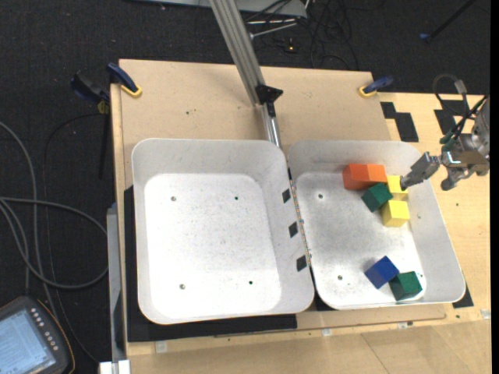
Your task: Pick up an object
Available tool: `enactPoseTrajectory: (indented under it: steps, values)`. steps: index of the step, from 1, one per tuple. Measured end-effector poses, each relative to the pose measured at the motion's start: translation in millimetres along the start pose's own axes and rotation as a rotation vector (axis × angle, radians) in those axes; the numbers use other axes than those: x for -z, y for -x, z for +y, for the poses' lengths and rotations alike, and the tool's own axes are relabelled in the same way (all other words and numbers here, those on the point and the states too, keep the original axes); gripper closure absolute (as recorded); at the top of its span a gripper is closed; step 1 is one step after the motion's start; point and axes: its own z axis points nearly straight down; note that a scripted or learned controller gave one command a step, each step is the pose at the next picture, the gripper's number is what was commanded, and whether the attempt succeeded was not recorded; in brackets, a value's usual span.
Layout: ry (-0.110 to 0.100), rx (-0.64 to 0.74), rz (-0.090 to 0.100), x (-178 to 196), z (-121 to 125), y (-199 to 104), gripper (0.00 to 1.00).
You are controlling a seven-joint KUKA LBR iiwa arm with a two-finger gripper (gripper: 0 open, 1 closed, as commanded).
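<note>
In the right bin (343, 232), near its far right corner, lie an orange block (364, 175), a dark green block (376, 196) and a yellow block (395, 211), clustered and touching. A second, smaller yellow piece (394, 184) sits between them and the gripper. A blue block (381, 272) and another green block (406, 285) rest side by side at the near right corner. My gripper (426, 184) hangs at the bin's right rim, just right of the cluster. It is open, with nothing between its fingers; its left fingertip is close to the small yellow piece.
The left bin (210, 224) stands beside the right one, rims touching. A metal pole (242, 45) slants down from the top to the bins' far junction. Clamps (125, 80) hold the board's far corners.
</note>
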Motion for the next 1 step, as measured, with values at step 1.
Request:
enactPoseTrajectory:
  steps: [1]
  values:
    - [0.004,0.001,-0.001,2.6,0.8,-0.1,0.0]
